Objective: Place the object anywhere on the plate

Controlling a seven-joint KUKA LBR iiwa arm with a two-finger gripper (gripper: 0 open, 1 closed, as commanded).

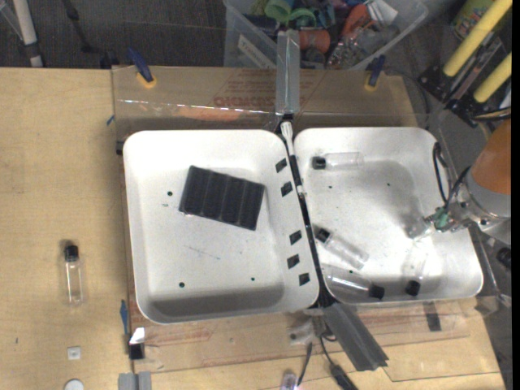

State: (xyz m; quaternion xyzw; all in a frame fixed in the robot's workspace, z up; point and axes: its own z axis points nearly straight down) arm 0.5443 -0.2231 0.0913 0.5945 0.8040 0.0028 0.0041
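STEP: you're on the pick, nothing lifted yet | GRIPPER: gripper [422, 227] low at the right bin's [455, 157] right wall; grip unclear from here | OBJECT: clear vials [340, 249] lie in the right bin | PLATE: black plate [222, 197] sits left of the right bin | NEXT: you'd need a secure pinch on a vial, then carry left.

Open white floor surrounds the dark ribbed plate [223, 197] in the left bin [146, 299], leaving approach room on every side. In the right bin [463, 279], clear vials [341, 250] crowd the near edge and the divider [294, 201], while the arm [491, 177] blocks its right rim.
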